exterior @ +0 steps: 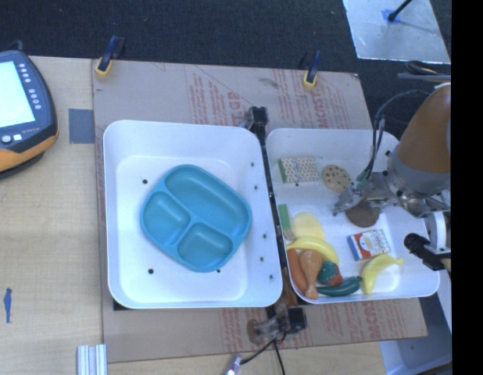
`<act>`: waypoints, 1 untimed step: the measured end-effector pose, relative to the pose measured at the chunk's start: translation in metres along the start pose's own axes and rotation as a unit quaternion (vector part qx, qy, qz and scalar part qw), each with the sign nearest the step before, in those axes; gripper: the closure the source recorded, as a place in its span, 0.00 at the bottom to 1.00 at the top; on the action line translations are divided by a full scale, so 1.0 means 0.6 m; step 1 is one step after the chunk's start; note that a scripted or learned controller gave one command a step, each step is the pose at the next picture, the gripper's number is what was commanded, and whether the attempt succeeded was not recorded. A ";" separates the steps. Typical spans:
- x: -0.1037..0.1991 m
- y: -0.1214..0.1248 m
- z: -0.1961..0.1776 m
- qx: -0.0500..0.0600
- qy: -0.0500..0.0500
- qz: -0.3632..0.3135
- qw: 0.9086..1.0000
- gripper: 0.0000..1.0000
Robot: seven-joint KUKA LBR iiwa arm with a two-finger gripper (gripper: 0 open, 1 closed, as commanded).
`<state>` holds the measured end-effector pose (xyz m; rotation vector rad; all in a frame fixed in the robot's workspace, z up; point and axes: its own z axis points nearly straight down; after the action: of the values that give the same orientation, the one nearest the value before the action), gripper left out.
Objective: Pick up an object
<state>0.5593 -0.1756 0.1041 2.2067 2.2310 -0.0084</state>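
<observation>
Where the bench comes nearest the camera, a clamp [274, 323] with a trailing cable grips the cardboard sheet [226, 92] under the two white bins. Just above it, along the near wall of the right bin [398, 291], toy food lies heaped — a carrot [305, 268], a green pepper [339, 288], a banana [312, 247] over a pale yellow piece [305, 225], and a second banana [380, 270] toward the right corner. A small red, white and blue box [369, 244] sits just behind that second banana. The left bin [116, 209] holds a blue divided plate [196, 217], lying flat near its middle.

Farther back in the right bin, the gripper [352, 201] hangs low over the floor, close beside a brown disc [363, 214]; whether its fingers are spread or closed I cannot tell, and nothing shows between them. Behind it lie a cookie [333, 177] and a speckled card [298, 169]. The arm [425, 143] — orange above the wrist — enters from the right. At the far edge, two blue-and-yellow clips [108, 55] pin the cardboard, and a handheld screen [15, 112] rests at the far left.
</observation>
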 end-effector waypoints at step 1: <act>-0.002 0.000 -0.017 0.000 -0.001 -0.002 1.000 1.00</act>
<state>0.5592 -0.1767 0.1142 2.2015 2.2345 -0.0122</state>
